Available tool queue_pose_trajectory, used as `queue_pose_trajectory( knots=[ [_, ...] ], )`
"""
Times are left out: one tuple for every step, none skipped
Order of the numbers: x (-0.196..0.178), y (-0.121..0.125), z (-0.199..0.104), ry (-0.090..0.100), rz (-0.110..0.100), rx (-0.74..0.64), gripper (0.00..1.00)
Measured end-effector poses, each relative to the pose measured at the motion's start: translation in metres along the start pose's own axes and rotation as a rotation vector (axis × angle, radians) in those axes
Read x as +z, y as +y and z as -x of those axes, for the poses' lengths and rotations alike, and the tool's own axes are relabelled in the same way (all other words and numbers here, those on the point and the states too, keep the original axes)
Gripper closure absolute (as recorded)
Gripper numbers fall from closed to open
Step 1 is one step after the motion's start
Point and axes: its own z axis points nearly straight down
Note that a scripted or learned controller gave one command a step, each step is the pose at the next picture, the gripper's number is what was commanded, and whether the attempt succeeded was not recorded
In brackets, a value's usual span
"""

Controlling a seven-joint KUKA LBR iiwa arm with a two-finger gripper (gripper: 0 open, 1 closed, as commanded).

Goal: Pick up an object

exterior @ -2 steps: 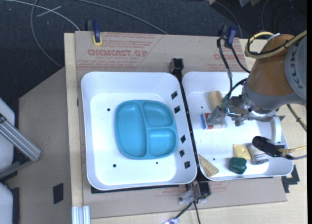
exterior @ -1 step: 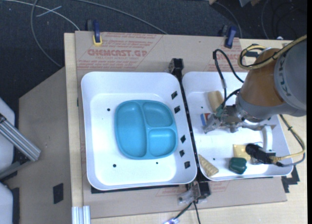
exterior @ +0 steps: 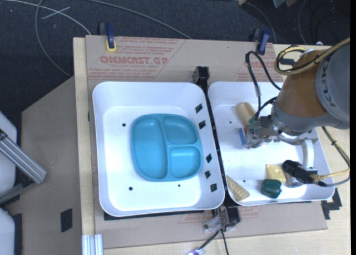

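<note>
Glossy, smooth white plastic on both bins [exterior: 105,137], with a blue divided plate [exterior: 166,146] of matt-looking plastic. Pale, matt board for the tabletop [exterior: 150,54]. Dull metal on the end effector [exterior: 257,135].

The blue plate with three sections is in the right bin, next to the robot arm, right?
Not quite. The camera view shows the blue plate lying in the left bin, not the right one. The arm is over the right bin, away from the plate.

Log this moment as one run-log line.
arm: over right bin | gripper: low beside tan block, nothing seen held | left bin: blue tray | right bin front: green piece, wedge
</note>
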Motion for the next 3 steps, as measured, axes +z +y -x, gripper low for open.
queue_pose_trajectory(
  knots=[
    [-0.054,-0.009,-0.002,-0.002,0.004,-0.002,1.0],
    [-0.107,-0.008,-0.002,-0.003,0.007,-0.003,1.0],
    [-0.101,-0.006,-0.05,0.001,-0.001,-0.006,1.0]
  ],
)
